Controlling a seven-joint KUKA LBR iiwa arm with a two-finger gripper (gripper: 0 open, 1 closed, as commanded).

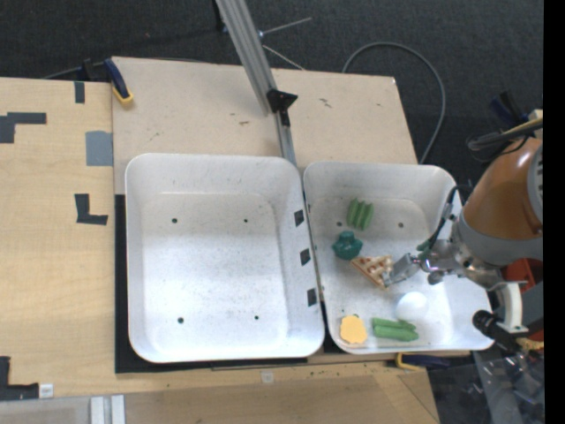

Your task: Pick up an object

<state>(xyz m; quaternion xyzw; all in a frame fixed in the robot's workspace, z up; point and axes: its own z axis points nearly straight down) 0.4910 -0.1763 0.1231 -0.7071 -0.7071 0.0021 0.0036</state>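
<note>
Low in the right bin [433, 179], the end effector [408, 268] points toward the bin's middle, its tip just beside the near end of a pizza slice [374, 268]. I cannot tell how the end effector is set at this angle, and nothing is visibly held.

The pizza slice looks the likeliest target: a flat tan wedge with reddish flecks, lying just to the camera's left of the tip, its long axis running up-left to down-right, roughly in line with the reach. Being thin and flat on the bin floor, it may prove hard to get under.

Touching its far end sits a dark teal knobby toy [346, 245]; beyond that, a ribbed green piece [359, 213]. Below the tip lies a smooth white ball [411, 306], then a long green pod [394, 329] and a yellow rounded piece [353, 329] near the front wall.
</note>
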